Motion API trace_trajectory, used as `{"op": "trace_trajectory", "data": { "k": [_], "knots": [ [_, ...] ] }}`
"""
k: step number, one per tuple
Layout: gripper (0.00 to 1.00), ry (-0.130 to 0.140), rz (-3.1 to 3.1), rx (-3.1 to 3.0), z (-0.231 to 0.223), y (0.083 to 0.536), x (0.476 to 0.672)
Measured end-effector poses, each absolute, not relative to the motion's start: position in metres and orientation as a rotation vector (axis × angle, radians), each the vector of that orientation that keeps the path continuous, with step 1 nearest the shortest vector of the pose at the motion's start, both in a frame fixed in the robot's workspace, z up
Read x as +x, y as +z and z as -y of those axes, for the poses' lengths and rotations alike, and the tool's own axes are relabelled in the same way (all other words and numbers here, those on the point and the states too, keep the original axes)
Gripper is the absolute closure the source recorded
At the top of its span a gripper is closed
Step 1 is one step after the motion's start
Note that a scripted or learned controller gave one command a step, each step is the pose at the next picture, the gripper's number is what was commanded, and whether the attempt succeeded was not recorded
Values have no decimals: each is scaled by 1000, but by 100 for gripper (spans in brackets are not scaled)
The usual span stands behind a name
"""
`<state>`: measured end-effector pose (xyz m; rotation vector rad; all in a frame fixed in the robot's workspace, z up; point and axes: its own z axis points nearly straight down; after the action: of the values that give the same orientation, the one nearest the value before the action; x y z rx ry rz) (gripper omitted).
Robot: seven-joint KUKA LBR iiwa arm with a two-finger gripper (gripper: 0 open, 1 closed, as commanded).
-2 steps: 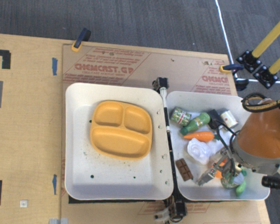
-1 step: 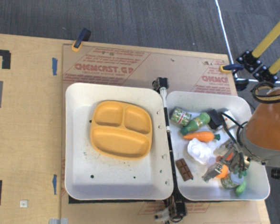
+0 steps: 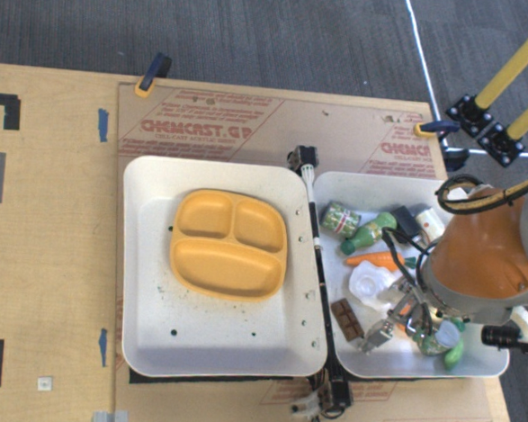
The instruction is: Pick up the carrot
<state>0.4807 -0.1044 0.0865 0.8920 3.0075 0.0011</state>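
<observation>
A: Lowest in the frame on the right, we see the gripper (image 3: 389,329) low over the right bin (image 3: 492,368), with a green item (image 3: 453,356) by the bin's near right corner. Are its fingers (image 3: 373,337) on anything?

B: We find them slightly spread, nothing between them, their tips just beside a brown chocolate bar (image 3: 347,319).

A: And the carrot (image 3: 372,257)?

B: We spot it farther up, a thin orange strip lying mid-bin, above a white lid (image 3: 367,283) and apart from the gripper. Beyond it lies a green can (image 3: 340,219).

A: At centre-left, we see the left bin (image 3: 143,269) holding a yellow divided tray (image 3: 229,243).
</observation>
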Motion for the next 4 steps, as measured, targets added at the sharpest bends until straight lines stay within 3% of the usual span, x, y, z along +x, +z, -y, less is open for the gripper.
{"op": "trace_trajectory", "data": {
  "k": [1, 2, 3, 4],
  "knots": [
    [0, 2, -3008, 892, 74, 185, 553],
    [0, 1, -3053, 718, 113, 152, 615],
    [0, 1, -3031, 803, 97, 87, 531],
    [0, -1, -3041, 768, 156, 86, 543]
  ]
}}
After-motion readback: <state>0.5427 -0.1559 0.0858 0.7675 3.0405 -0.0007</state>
